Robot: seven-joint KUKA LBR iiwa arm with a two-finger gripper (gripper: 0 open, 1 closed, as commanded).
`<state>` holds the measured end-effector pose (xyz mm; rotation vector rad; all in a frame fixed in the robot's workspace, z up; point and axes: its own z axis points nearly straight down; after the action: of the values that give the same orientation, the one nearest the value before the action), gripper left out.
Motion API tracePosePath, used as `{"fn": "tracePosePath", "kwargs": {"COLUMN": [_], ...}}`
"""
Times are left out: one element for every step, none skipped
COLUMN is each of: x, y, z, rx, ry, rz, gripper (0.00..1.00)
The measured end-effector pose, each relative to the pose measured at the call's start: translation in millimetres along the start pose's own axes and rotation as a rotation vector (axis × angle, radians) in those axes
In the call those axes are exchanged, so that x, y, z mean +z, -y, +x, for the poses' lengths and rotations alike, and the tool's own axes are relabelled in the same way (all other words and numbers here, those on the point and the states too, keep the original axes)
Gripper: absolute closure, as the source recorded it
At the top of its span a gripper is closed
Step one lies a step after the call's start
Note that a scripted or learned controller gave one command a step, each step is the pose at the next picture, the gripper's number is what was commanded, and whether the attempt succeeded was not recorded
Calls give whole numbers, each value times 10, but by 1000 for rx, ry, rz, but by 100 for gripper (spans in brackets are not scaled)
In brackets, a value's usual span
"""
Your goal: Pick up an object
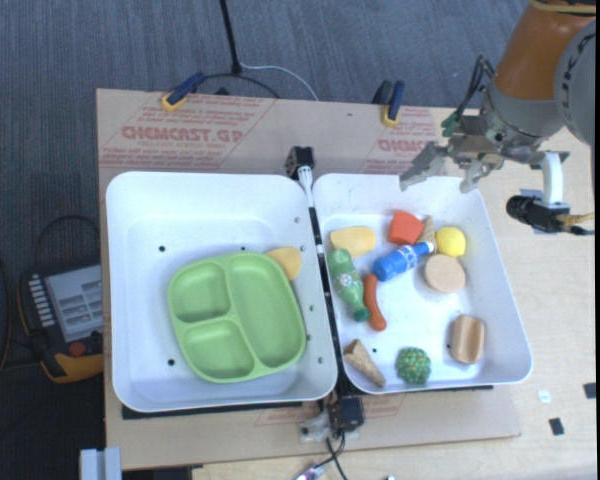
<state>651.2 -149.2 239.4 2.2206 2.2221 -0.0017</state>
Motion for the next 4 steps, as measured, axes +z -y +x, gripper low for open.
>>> {"fn": "tracePosePath", "kwargs": {"x": [1070,1276,1487,1489], "y": [388,703,1026,1339], "z": [200,401,438,468], "rx": [-148,-260,115,211], "ry": [-1,17,9,6], "rz": [3,-33,-20,-22], "gripper": [0,0,0,0]}}
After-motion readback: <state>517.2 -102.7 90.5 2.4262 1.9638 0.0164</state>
